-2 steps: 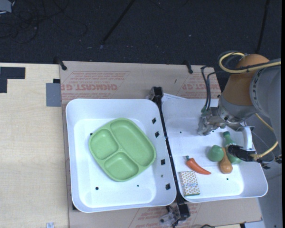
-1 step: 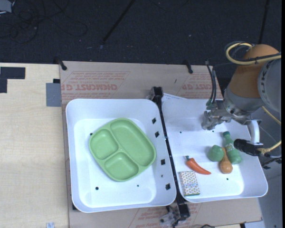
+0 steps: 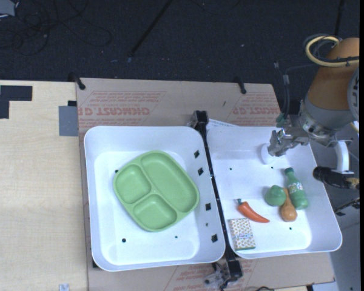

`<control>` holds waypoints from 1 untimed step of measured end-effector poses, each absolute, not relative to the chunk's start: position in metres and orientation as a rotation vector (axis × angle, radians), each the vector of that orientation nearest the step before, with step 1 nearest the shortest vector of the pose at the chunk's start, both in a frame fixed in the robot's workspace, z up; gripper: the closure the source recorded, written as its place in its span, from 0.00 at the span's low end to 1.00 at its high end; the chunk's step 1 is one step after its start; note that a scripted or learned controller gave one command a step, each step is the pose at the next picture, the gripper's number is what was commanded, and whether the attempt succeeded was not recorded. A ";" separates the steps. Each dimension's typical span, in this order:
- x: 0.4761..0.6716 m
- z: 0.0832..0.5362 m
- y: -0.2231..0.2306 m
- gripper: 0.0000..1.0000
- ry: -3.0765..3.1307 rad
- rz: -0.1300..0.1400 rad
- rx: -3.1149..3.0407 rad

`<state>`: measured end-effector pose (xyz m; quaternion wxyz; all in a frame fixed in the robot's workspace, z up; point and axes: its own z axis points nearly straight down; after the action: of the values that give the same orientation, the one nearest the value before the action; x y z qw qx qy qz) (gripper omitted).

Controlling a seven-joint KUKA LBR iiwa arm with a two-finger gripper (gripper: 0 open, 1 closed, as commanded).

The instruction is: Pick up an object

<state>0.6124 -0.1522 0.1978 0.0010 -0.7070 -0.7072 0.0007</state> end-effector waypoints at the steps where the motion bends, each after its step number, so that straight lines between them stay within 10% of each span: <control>1: 0.609 0.244 -0.160 1.00 -2.221 0.002 -2.220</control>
<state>0.6093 -0.1601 0.2436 0.0007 -0.7070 -0.7072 0.0006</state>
